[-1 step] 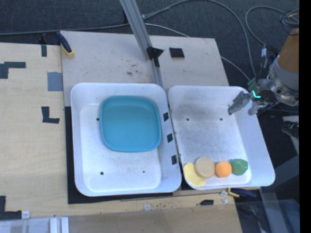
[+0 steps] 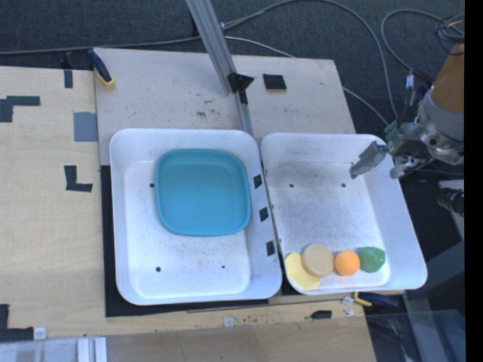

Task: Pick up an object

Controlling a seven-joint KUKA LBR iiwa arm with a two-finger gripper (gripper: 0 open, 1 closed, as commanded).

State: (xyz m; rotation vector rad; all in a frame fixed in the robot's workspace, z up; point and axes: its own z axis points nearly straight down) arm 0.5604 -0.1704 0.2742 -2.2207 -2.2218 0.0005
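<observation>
We judge the pick is only starting: our two-finger gripper (image 2: 383,161) hangs released, fingers spread and grasping nothing, over the right shallow white plastic bin's (image 2: 332,202) upper right rim. The candidates lie well apart from it along the near edge: a flat yellow piece (image 2: 296,275), a tan round disc (image 2: 318,260), a smooth orange ball (image 2: 346,263) and a green rounded lump (image 2: 371,259). Next we must travel there and descend.

The arm (image 2: 451,96) reaches in from the right edge of the camera view, its orange band uppermost and the grey wrist below it. The gripper (image 2: 383,160) hangs over the far right edge of the right bin (image 2: 392,202), its two fingers spread apart and slanting down to the left with nothing between them. One finger (image 2: 367,159) is light grey; the other is darker.
</observation>
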